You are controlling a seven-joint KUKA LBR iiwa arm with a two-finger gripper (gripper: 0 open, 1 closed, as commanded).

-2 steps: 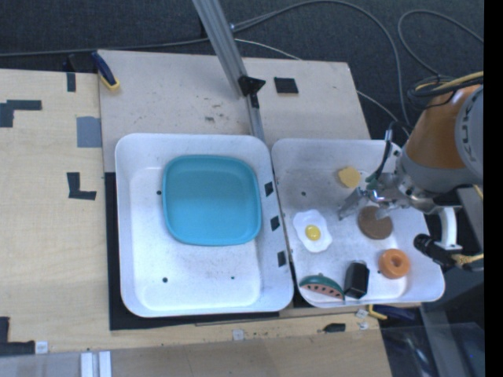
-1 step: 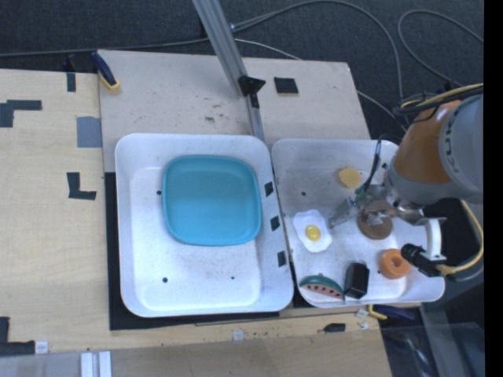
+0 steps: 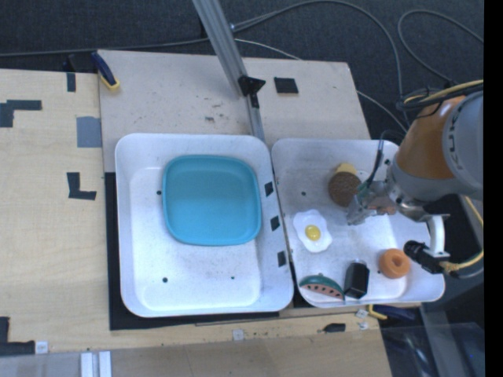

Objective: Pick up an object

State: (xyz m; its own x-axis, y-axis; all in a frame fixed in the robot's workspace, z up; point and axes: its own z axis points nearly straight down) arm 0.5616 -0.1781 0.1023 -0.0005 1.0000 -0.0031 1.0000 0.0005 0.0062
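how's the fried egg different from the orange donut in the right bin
The fried egg is white with a yellow yolk; the orange donut is one colour with a hole in its middle. The fried egg lies flat and irregular in outline, while the orange donut is round and looks thicker. The fried egg sits near the bin's left wall, the orange donut near its right edge. Both are toy foods lying loose in the right bin.

Gripper (image 3: 360, 210) small and dark in right bin (image 3: 314, 159), fingers too blurry to tell apart. Yellow thing (image 3: 346, 168) half hidden behind brown round thing (image 3: 343, 188). Arm (image 3: 440, 151) cut off at right edge of frame. Watermelon slice (image 3: 322, 288) at bin's lower rim, partly tucked under black block (image 3: 356, 280). Metal pole (image 3: 224, 42) cut off at top edge.
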